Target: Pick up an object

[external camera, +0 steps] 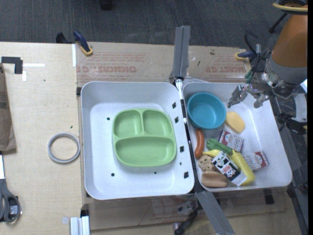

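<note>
The right bin [279, 136] holds a blue bowl [206, 110], a yellow lemon-like piece [235, 122], a red sausage [198, 143], a green vegetable piece [218, 146], a cookie [205, 163], a cow-patterned carton [224, 166], a yellow banana [244, 169], a tan bun [213, 180] and two red-and-white packets [232, 141] [257, 159]. My gripper [247, 98] hovers over the bin's far right part, just above and right of the lemon-like piece. It is open, with nothing between its fingers.
A green divided plate [144, 137] lies in the left bin [93, 146]. On the bench to the left are a grey ring [63, 147] and a brown paper bag [6, 116]. A metal bar [181, 53] rises between the bins at the back.
</note>
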`<state>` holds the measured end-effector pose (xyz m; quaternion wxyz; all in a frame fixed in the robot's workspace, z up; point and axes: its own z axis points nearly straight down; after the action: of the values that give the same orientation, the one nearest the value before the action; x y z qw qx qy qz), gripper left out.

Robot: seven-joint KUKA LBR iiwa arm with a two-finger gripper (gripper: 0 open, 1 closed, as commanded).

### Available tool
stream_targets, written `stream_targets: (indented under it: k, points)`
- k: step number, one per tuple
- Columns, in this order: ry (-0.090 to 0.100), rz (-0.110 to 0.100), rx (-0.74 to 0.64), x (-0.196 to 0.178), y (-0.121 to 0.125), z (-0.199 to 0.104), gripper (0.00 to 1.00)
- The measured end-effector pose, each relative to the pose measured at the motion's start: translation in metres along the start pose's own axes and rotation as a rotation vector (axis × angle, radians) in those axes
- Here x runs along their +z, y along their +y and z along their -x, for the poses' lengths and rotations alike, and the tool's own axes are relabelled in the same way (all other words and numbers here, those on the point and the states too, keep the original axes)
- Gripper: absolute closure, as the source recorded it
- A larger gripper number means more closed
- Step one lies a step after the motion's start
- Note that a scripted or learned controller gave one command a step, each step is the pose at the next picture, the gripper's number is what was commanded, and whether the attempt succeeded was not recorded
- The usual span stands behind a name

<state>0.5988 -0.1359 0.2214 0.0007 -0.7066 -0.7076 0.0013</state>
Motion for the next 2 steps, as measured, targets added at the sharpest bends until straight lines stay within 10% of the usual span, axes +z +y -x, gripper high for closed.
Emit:
stream_targets:
  k: [1,2]
  points:
    - [0.001,0.002,-0.01,0.13,-0.031,0.018,0.0]
    - [-0.012,0.013,-0.172,0.127,-0.101,-0.023,0.0]
